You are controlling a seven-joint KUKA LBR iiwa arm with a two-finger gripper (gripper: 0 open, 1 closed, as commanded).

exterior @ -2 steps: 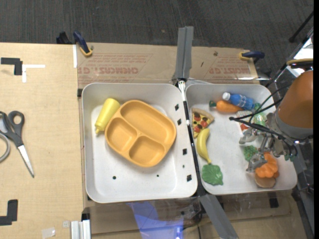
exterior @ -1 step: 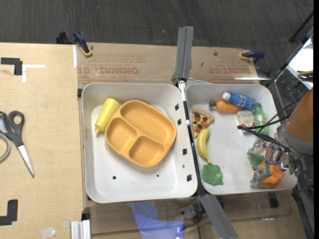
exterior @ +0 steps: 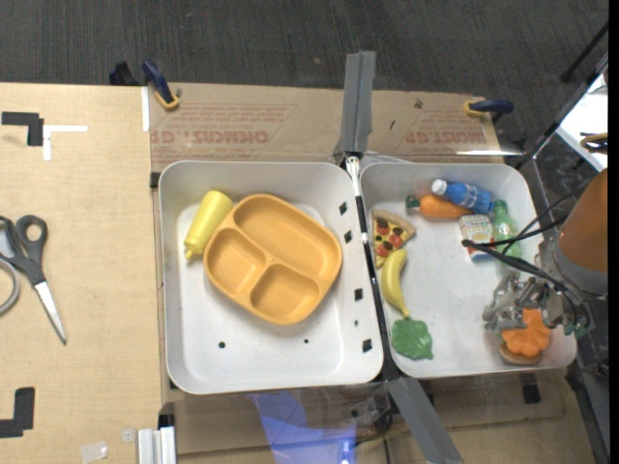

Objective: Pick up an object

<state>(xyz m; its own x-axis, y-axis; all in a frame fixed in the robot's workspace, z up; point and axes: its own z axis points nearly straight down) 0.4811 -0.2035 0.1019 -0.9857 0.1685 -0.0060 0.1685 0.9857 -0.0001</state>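
Note:
My gripper (exterior: 519, 307) hangs low over the near right corner of the right bin (exterior: 447, 280), with the arm coming in from the right. Directly below and touching it in the view is an orange toy food piece (exterior: 525, 342), partly hidden by the gripper. Further left in this bin are a banana (exterior: 394, 280), a pizza slice (exterior: 389, 232) and a green leafy toy (exterior: 412, 338). Along the far side lie a carrot (exterior: 437, 208), a blue bottle (exterior: 464, 195), a green bottle (exterior: 502, 222) and a small white packet (exterior: 475, 228).
The left bin (exterior: 253, 358) holds an orange divided plate (exterior: 272, 257) and a yellow bottle (exterior: 206, 222). Scissors (exterior: 35, 269) lie on the wooden bench at the far left. Black cables (exterior: 503, 250) cross the right bin near the gripper.

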